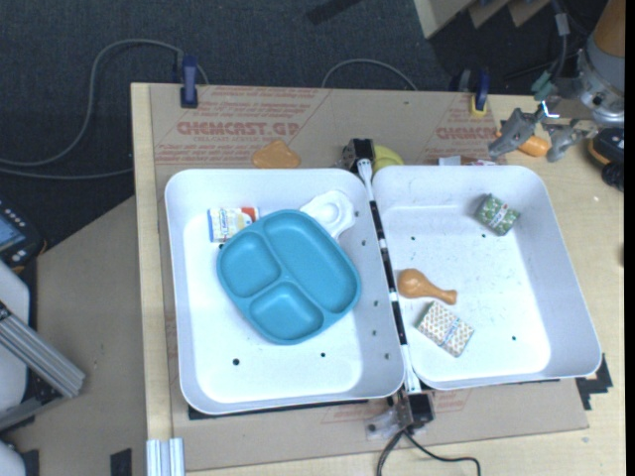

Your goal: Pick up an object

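Observation:
My gripper (536, 137) hangs at the far right, just beyond the back rim of the right bin (571, 296), its fingers spread open. A small orange piece (535, 148) shows between them; I cannot tell if it touches either finger. In the right bin lie a green patterned block (496, 214), a tan drumstick-shaped toy (425, 287) and a small patterned box (446, 329). In the left bin (198, 345), a blue divided plate (288, 276) rests beside a white round piece (332, 211) and a small carton (230, 221).
Behind the bins on the bench lie an orange lump (275, 154), a black part (359, 152) and a yellow object (385, 157). Blue clamps (189, 77) (479, 89) grip the bench's far edge. Cables run across the dark floor beyond.

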`<state>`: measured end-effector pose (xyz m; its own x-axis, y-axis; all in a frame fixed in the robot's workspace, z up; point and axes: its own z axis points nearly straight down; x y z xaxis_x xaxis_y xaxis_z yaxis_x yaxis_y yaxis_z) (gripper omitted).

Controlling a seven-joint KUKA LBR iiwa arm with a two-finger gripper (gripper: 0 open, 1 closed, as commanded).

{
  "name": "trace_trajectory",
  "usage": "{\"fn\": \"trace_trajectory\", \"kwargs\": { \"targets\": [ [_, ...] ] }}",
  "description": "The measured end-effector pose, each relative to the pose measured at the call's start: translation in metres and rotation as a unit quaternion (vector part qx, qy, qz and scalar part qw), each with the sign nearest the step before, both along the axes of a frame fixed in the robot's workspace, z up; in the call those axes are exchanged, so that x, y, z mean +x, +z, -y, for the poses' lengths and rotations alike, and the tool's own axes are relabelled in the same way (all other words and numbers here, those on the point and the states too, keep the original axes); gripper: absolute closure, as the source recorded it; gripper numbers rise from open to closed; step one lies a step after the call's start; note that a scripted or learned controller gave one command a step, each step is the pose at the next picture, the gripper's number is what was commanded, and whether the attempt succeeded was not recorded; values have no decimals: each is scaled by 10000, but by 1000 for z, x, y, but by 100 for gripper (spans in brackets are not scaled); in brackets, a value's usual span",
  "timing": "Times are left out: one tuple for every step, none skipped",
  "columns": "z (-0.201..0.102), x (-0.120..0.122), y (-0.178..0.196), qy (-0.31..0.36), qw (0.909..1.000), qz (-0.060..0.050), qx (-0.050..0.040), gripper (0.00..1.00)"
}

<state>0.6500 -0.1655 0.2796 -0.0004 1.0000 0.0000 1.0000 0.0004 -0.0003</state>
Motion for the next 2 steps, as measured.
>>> {"fn": "trace_trajectory", "kwargs": {
  "targets": [
    [61,-11,-133,-28,10000,-66,8,0],
    [24,3,-200,16,10000,-30,14,0]
  ]
}}
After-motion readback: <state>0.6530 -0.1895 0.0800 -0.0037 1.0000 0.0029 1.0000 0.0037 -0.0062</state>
